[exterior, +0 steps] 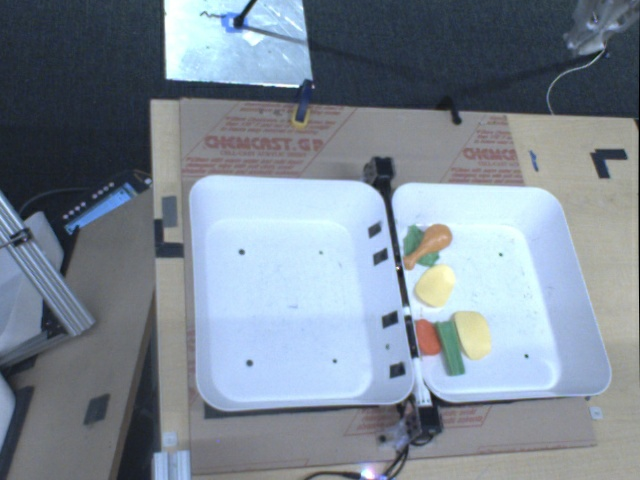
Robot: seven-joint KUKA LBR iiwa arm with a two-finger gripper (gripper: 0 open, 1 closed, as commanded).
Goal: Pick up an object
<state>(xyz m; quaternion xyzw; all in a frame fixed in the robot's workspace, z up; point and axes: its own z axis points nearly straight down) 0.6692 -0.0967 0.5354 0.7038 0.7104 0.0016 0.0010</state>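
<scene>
Several toy foods lie along the left side of the right bin (540, 268). An orange drumstick (428, 240) rests on a green piece (413, 240). Just below it is a pale yellow lump (435, 286). Nearer the front sit a second yellow piece (473, 334), a green strip (452, 349) and a small red piece (427, 337), all close together. My gripper (600, 13) is a blurred grey shape at the top right corner, high up and far behind the bins, away from every object.
The left bin (290, 298) adjoins the right one, with black clips (392, 318) along the shared rim. A shiny metal sheet (235, 28) lies on the floor at the back. A cable (570, 73) trails at the back right. A metal frame (40, 278) stands at the left.
</scene>
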